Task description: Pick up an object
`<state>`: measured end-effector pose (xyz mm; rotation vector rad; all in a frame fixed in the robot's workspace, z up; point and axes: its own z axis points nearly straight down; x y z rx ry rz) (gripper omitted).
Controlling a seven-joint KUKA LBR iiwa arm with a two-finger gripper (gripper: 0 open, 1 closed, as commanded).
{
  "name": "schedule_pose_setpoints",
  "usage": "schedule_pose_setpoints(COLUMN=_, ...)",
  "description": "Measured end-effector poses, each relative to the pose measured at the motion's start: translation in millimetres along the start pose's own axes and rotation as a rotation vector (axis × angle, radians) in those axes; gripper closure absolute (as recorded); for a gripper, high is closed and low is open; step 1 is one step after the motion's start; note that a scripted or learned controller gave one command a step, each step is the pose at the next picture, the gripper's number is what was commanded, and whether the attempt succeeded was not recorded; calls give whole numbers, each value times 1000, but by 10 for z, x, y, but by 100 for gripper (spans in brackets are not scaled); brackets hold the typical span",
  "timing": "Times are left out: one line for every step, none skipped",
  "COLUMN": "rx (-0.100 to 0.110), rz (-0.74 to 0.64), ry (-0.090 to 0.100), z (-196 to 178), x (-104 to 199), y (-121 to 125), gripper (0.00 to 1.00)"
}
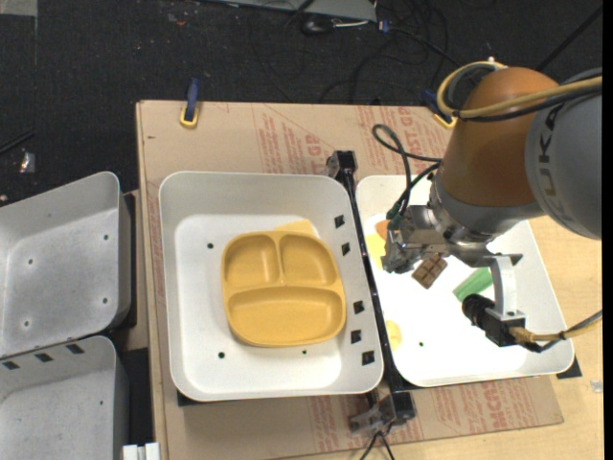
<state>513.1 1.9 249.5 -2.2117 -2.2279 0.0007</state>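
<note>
I see two white bins side by side on the counter (249, 123). The left bin (182, 257) holds a yellow plate (283, 290) with three sections. The plate lies flat near the middle of that bin.

The arm (517, 151) comes in from the right and hangs over the right bin (551, 353). Its orange band sits above the wrist, and black cables loop around it. The gripper (419, 257) points down into the left part of the right bin, close to the wall between the two bins. I cannot tell if it is open or closed, because the arm and its cables cover much of it.

A small brown block (429, 273) sits right at the tip of the gripper, touching it or just under it. I cannot tell if the gripper holds it. A green thing (472, 284) lies just to the right of the brown block, partly under the arm. A bit of yellow (374, 247) shows by the left wall of the right bin, just left of the gripper. A small orange bit (381, 227) shows near it. Another small yellow bit (394, 333) lies lower down by the same wall, apart from the gripper.
</note>
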Motion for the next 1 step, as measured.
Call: schedule_pose_setpoints(rx=0, rz=0, ry=0, z=163, x=525, y=-73, gripper=100)
